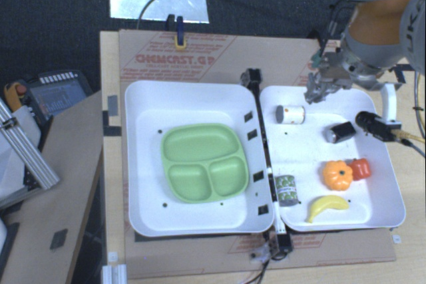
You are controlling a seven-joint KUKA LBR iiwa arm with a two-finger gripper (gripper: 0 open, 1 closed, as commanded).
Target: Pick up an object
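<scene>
The desk (219,50) carries two shallow white bins side by side, and the end effector (318,88) hangs over the far edge of the right bin (389,163), at the end of the grey arm (383,3) with its orange band. The left bin (143,143) lies well off to the left of the end effector and holds a green divided plate (203,163), the largest loose thing in sight. All the smaller candidates for picking sit in the right bin. Nearest is a white cylinder (291,114), just below and a little left of the end effector, apart from it. A black block (341,132) lies below and slightly right, a bit farther off. Farther down the bin sit an orange pumpkin (338,175) touching a red piece (360,169), then a yellow banana (327,206) near the front wall, and a small can with a green label (285,189) against the divider, down and to the left.

Whether the end effector is released or clenched I cannot tell at this size; nothing appears between its tips. As I judge it, the task is at its approach stage: no object is lifted, every item rests on the bin floor, and the descent, the grasp and the lift all remain
</scene>
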